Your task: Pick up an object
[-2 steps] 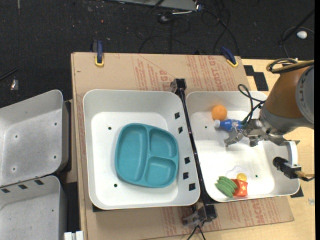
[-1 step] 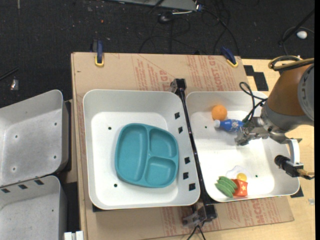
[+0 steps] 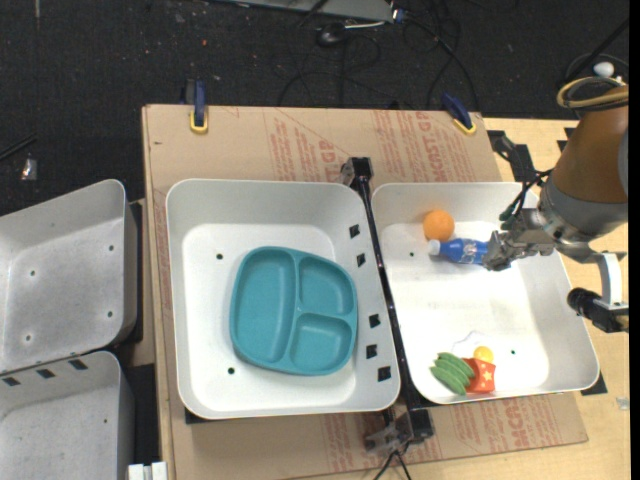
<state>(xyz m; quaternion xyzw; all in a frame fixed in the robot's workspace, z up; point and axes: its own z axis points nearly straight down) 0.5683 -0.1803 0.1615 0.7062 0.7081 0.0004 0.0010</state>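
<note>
arm: reaching in from the right, wrist sitting low over the upper part of the right bin (image 3: 560, 368).
gripper (image 3: 497, 252): sitting right at the right-hand end of the blue bottle (image 3: 460, 251); can't tell if it's gripping, touching or just beside it, and its state isn't readable from this angle.
target (my read): the blue bottle, lying on its side on the bin floor, white cap end pointing left.
neighbour: orange ball (image 3: 437, 224) sitting just above-left of the bottle, touching or nearly so.
other items: green vegetable toy (image 3: 452, 372), small yellow piece (image 3: 484, 353) and red piece (image 3: 483, 376) clustering at the bin's lower edge, well apart from the gripper.
left bin (image 3: 190, 268): holding a teal divided plate (image 3: 294, 311), not in play.
risk 1: bottle is round and lying flat, so an end-on pinch is likely squirting it out leftward.
risk 2: any shove is pushing the bottle into the ball, which is rolling off and shifting the pose.
risk 3: grabbing only the tip is giving a weak hold, dropping on lift.
risk 4: coming in too low is scraping the bin floor.
</note>
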